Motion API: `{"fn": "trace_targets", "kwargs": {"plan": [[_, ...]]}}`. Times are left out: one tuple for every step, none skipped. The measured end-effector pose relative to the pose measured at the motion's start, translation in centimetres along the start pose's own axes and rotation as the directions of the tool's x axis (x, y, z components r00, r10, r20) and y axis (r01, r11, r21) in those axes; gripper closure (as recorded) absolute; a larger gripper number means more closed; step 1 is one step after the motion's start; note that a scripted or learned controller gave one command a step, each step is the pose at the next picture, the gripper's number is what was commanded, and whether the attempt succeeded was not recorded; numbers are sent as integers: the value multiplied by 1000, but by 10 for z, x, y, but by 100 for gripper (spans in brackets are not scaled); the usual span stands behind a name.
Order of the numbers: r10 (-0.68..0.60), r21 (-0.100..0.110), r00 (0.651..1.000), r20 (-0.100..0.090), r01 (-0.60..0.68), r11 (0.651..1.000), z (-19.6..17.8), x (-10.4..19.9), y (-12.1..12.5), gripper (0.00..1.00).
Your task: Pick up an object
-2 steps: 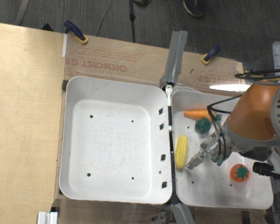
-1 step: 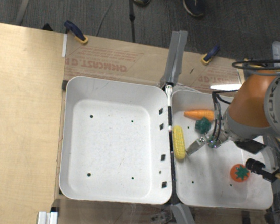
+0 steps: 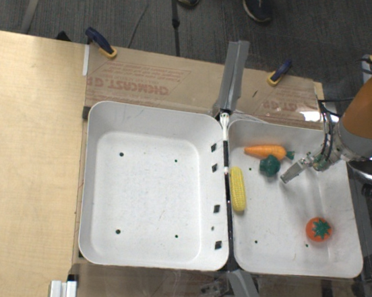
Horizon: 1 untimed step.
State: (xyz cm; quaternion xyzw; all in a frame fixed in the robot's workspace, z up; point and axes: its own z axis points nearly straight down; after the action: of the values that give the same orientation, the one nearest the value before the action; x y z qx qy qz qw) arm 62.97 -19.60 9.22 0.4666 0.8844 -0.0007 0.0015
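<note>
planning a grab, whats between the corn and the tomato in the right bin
In the camera view, only bare white bin floor lies between the corn and the tomato; the carrot sits farther back.

One fixed camera, high above bench, angled down. Both bins in frame. Arm enters at 3 o'clock.

Two bins sit side by side on the bench. The right bin holds all the toys. The carrot lies at the back, with the ball just in front (almost touching). The corn lies along the left wall. The tomato sits near the front right.
</note>
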Motion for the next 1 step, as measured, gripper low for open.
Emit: {"fn": "trace_targets", "kwargs": {"plan": [[168,3,986,-6,-168,986,1,51,-118,0]]}}
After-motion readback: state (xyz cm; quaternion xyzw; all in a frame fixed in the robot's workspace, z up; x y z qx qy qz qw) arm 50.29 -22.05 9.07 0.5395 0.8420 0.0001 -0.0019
